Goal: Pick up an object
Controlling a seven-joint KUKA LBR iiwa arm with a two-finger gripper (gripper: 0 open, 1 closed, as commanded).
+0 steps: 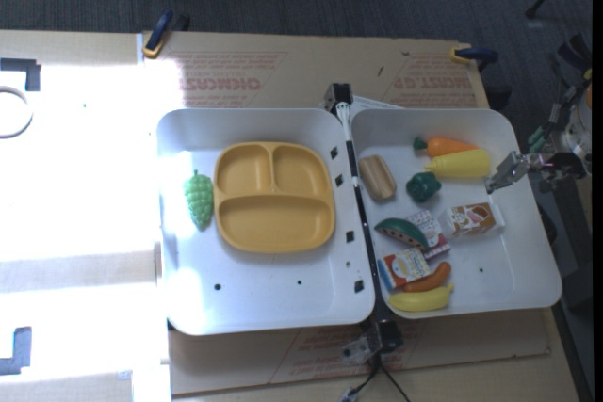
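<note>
The gripper is seen at the right bin's right rim — whether it is open or shut cannot be told. Mirrored printing on the cardboard cannot be read; the yellow corn lies just beside the gripper

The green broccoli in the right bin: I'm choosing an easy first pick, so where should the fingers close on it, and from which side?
Grip the broccoli across its rounded head, coming straight down from above. It is small and compact and sits apart from the yellow corn and the bread roll, so there is probably room for a finger on either side. The gripper hangs at the bin's right rim.
</note>
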